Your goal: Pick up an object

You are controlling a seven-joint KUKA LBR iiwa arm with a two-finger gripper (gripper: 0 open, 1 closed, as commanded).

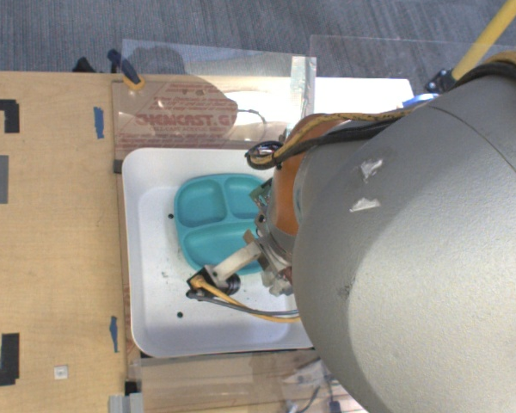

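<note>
Teal plastic, a divided plate, is seen lying flat in the white bin and is judged the thing to be picked. The grey arm is held low over the plate's right edge, probably so its rim can be taken. The gripper is masked there; whether it is spread or closed cannot be told

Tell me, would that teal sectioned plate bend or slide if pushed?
The teal plate looks like moulded plastic with raised dividers, so probably stiff and light. Lying flat in the smooth white bin, it would likely slide rather than tip.
</note>
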